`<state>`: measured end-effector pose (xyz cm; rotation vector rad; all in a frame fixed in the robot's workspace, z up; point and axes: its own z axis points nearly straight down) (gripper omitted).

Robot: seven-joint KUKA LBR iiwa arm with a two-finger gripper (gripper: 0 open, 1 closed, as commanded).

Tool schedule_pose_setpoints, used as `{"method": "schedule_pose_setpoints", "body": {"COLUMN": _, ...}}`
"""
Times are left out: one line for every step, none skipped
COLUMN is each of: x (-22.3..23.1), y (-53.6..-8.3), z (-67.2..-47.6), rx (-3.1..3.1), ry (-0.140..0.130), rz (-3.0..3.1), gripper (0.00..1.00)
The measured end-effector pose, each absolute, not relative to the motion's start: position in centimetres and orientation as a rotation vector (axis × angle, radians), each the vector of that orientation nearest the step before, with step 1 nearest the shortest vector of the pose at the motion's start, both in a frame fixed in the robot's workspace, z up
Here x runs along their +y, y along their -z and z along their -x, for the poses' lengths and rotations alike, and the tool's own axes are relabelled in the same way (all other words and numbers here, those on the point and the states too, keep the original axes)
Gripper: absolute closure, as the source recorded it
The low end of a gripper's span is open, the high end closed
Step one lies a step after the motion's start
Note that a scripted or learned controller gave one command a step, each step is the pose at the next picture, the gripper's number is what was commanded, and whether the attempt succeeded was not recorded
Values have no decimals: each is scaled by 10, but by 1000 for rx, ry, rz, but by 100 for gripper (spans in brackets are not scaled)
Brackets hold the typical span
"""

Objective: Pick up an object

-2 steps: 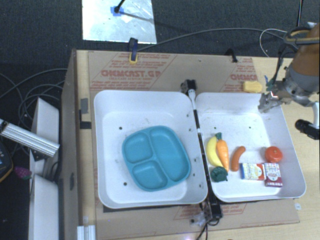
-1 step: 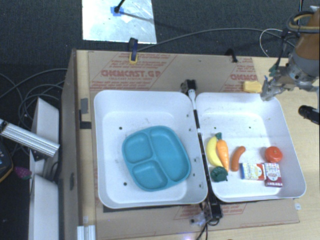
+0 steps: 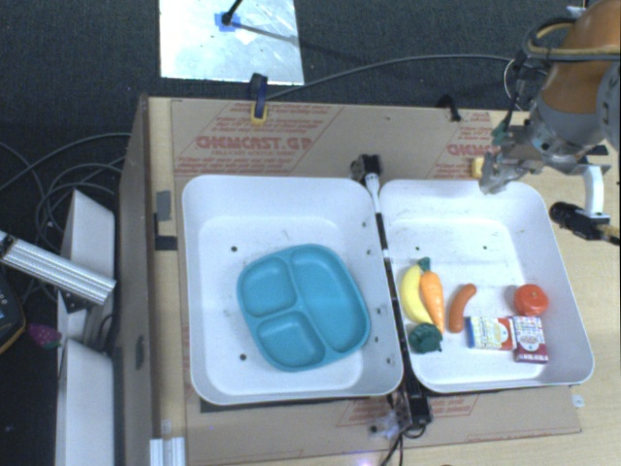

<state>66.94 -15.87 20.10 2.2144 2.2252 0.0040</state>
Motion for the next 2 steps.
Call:
{"method": "schedule_pose_setpoints", "body": {"x": -188, "y": -184, "z": -669, "rx": 2221, "ry": -1, "rz": -2218, "gripper": 100}}
{"method": "schedule_pose_setpoints", "body": {"x": -172, "y": -188, "z": -669, "rx": 2224, "ry": -3, "rz": -2215, "gripper": 100}}
